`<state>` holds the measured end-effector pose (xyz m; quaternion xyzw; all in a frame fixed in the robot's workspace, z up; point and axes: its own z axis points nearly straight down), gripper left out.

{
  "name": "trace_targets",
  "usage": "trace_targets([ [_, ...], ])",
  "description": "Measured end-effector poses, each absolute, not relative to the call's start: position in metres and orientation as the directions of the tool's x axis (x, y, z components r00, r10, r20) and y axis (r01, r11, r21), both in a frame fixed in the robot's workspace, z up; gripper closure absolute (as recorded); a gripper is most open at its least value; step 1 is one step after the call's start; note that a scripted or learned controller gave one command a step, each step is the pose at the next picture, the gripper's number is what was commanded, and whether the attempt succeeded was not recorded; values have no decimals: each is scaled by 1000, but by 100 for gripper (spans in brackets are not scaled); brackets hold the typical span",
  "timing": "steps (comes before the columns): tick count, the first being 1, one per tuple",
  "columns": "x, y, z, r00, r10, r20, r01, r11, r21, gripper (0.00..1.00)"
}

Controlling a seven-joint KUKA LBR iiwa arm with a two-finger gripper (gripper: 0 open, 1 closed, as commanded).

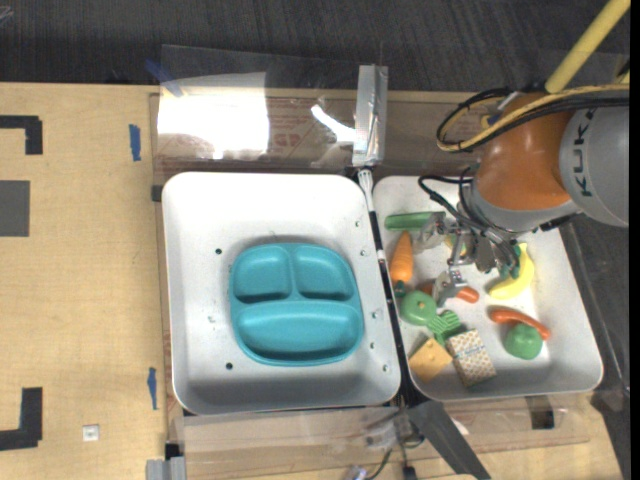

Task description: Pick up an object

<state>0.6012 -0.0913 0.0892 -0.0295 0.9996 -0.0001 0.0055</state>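
My gripper (pixel 464 273) hangs low in the right bin (pixel 575 353), under the grey arm with its orange band (pixel 520 163). Small toy foods lie around it: an orange carrot (pixel 401 258) to its left, a green pod (pixel 413 219) at the back, a yellow banana (pixel 512 279) to its right, a small orange and red piece (pixel 457 292) right below the fingertips. Further forward lie a green leafy piece (pixel 425 310), a red and orange chilli (pixel 516 318), a green round fruit (pixel 522 341), a tan wedge (pixel 431 359) and a speckled block (pixel 471 356).
The left bin (pixel 190 218) holds a turquoise three-compartment plate (pixel 293 301). A clear plastic sheet (pixel 260 118) and a metal bracket (pixel 369 113) sit behind the bins. Cardboard (pixel 75 268) covers the bench on the left. A yellow rod (pixel 600 28) crosses the top right.
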Motion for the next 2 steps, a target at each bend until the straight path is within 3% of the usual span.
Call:
trace_targets([
  [1, 543, -114, 92, -988, -150, -28, -150, 989, -8, 0],
  [2, 540, -95, 91, -984, -178, -19, -178, 984, -6, 0],
])
